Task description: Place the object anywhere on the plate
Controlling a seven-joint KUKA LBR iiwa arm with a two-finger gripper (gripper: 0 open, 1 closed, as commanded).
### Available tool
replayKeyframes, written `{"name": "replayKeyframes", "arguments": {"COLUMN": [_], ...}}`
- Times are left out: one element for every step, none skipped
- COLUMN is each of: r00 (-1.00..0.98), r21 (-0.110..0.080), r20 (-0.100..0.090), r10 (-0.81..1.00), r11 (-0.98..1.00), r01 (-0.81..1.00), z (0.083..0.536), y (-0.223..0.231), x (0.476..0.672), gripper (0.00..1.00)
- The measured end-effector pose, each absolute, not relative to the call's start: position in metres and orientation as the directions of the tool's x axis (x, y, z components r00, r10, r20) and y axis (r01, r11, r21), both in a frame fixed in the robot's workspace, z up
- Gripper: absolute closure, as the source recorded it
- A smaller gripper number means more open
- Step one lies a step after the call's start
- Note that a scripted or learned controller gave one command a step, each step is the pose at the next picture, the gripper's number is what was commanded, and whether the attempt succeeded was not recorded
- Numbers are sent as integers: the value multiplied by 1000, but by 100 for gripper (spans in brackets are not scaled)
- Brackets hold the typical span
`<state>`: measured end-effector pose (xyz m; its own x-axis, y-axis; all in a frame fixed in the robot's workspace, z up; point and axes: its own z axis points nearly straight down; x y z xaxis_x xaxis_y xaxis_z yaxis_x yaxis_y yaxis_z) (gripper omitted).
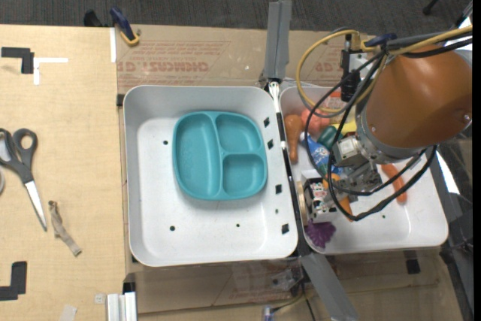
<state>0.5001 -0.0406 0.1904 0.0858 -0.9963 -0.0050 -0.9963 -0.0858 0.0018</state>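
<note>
The arm's hand is working low in the right bin, hunting an object for the teal plate; its grip is unreadable beneath cabling.

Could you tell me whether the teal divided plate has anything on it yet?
Empty: all three compartments of the teal plate show bare teal in the left bin.
</note>
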Motion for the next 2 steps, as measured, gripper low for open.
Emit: {"name": "replayKeyframes", "arguments": {"r00": [221, 432], "r21": [-2, -4], "r20": [-5, -5], "r10": [-975, -902], "r11": [-221, -432], "r01": [-975, -902], "z": [291, 235], "y": [-62, -79], "x": [559, 653], "gripper": [100, 100]}}
